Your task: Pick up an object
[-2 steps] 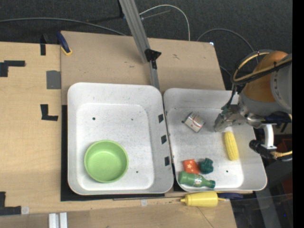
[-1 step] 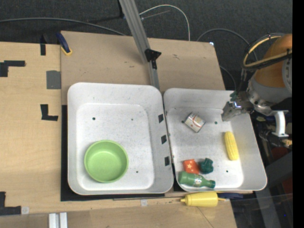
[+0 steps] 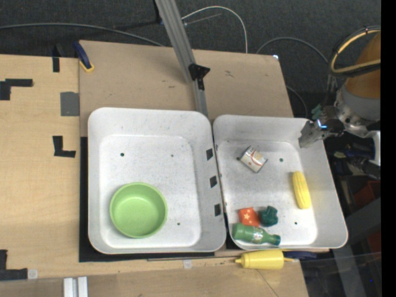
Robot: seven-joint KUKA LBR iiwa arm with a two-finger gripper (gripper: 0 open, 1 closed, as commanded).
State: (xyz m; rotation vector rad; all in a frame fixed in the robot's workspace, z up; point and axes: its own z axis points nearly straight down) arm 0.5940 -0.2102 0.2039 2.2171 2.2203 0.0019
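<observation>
corn (image 3: 301, 189), a small yellow cob, lies lengthwise at about three o'clock in the right bin (image 3: 328, 184), close to that bin's right wall and apart from the other things. a crumpled silver-and-red wrapper (image 3: 252, 159) sits at about eleven o'clock in the same bin. down at six o'clock there is a cluster: an orange piece (image 3: 248, 216) just beside a dark green lump (image 3: 268, 215), and below them a green bottle (image 3: 255, 234) lying on its side along the near wall.

the left bin (image 3: 99, 166) holds a green bowl (image 3: 138, 210), upright, at about seven o'clock.

a yellow bottle (image 3: 262, 260) lies on the bench just outside the right bin's near edge, at six o'clock from it.

the gripper (image 3: 308, 134) hangs over the right bin's far right corner, at about one o'clock from the corn and well apart from it. nothing can be seen in it; from here it is a dark, blurred shape, and i can't tell how it is set. the arm (image 3: 362, 85) comes in from the right, its orange band up near the top right.

a grey pole (image 3: 176, 26) slants across the bench from twelve o'clock down to where the two bins meet.
</observation>
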